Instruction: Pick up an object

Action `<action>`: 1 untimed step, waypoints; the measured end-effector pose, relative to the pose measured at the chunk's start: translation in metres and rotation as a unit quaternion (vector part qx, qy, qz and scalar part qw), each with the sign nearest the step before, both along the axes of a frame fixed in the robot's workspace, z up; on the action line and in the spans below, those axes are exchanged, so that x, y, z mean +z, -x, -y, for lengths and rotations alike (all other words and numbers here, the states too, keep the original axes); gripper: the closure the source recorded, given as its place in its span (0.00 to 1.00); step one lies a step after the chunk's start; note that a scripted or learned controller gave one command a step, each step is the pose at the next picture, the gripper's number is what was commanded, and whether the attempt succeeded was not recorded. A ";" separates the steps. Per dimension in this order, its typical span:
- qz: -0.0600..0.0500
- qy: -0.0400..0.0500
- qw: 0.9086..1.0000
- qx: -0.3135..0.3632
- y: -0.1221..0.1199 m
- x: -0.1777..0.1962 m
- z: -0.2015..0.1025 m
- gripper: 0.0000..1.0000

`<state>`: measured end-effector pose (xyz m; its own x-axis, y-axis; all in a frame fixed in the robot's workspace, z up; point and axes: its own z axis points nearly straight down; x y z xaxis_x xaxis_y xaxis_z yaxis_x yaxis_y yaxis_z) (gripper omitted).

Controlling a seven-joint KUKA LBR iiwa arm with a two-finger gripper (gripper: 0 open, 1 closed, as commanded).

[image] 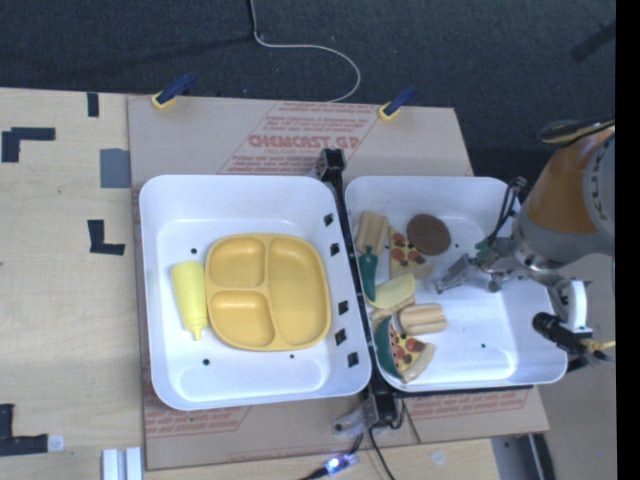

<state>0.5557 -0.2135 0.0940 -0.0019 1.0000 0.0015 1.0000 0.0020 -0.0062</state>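
Observation:
The right bin (480, 353) holds several toy foods along its left side: a brown round patty (430, 233), a tan grooved piece (371, 231), a pizza slice (403, 251), a pale yellow wedge (395, 290), a hot-dog bun (422, 318) and another pizza slice (408, 351). My gripper (455, 271) hangs low over the middle of the right bin, just right of the wedge and below the patty. Nothing shows between its fingers. The grey arm with its orange band (560, 193) comes in from the right.
The left bin (165, 368) holds a yellow divided plate (268, 290) and a yellow bottle (189, 296) beside it. Black clips (331, 163) join the bins along their shared wall. A cable (300, 43) lies behind the cardboard base. The right bin's right half is bare floor.

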 end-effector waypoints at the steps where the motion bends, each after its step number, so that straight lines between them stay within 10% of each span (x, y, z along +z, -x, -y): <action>1: 0.003 0.002 1.000 0.000 0.000 -0.009 0.000 0.00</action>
